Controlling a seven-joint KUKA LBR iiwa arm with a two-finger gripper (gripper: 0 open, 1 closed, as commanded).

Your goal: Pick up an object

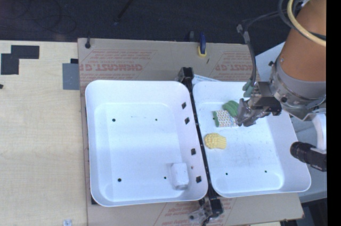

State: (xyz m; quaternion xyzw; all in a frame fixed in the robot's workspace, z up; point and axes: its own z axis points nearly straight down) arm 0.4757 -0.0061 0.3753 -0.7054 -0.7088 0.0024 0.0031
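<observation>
Gripper (244, 117): seen low over the right bin, at the end of the grey arm that reaches in from three o'clock. Whether anything is gripped cannot be told; the tip is dark and small against the bin floor.

Nearest objects: a green piece (232, 107) and a pale checkered piece (224, 119) are found just beside the gripper, at its nine to ten o'clock. The two appear to touch each other. Contact with the gripper cannot be confirmed.

Yellow object (215, 140): a small corn-like lump, placed at the gripper's seven o'clock, near but apart from the green and checkered pieces.

Right bin (287, 182): a shallow white tray by which all three small objects are held in its upper left part.

Left bin (101, 166): a white tray at nine o'clock of the right one; one white block (179, 174) is seen near its lower right corner.

Step in hand: judged to be the reach or the descent onto the green and checkered pair, with nothing yet lifted.

Next move: a closing on one piece is called for, then a straight lift; because the pieces lie pressed together, one may be nudged aside or both caught.
</observation>
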